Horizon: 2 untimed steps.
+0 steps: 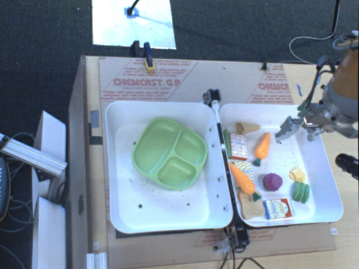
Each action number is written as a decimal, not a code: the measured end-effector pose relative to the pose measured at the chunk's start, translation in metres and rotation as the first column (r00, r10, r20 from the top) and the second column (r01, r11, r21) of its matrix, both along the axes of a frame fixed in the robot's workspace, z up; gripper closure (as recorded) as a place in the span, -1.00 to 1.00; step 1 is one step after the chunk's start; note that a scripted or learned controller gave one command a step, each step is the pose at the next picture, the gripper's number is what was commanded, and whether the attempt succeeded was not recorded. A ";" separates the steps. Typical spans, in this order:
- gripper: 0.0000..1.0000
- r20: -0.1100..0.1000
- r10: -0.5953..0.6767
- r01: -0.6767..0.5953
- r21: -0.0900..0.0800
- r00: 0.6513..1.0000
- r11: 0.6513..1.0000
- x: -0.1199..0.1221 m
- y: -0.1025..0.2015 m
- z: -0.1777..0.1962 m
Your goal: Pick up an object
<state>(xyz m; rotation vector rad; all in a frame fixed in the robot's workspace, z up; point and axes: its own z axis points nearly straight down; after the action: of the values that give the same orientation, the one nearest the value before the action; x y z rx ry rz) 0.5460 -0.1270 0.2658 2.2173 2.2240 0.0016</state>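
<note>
1. The gripper [287, 129] hangs over the right bin [331, 195], just right of the upright toy carrot [262, 145]; honestly can't tell its state.
2. That carrot looks like light, hard, slick plastic, so I'd pinch the thick orange middle.
3. Count, around the purple ball [272, 181]: two carrots, second [242, 177] to its left; two printed cards; one green divided plate [170, 153] in the left bin.

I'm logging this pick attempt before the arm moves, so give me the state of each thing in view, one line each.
Gripper: above the right bin's far side, holding nothing.
Green divided plate: right way up in the left bin, tilted, compartments bare.
Upper carrot: lying flat, untouched.
Lower carrot: lying flat beside the divider.
Purple toy: resting on the bin floor.
Small carton: lying flat at the near edge.
</note>
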 end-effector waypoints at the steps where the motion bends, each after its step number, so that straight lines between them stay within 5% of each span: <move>1: -1.00 -0.002 -0.002 0.002 0.000 1.000 1.000 0.021 -0.037 -0.112; 2: -1.00 -0.001 0.000 0.000 0.000 1.000 1.000 0.053 -0.011 -0.182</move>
<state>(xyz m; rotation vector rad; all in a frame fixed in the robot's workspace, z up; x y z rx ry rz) 0.5986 -0.1377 0.0838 2.2174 2.2251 0.0003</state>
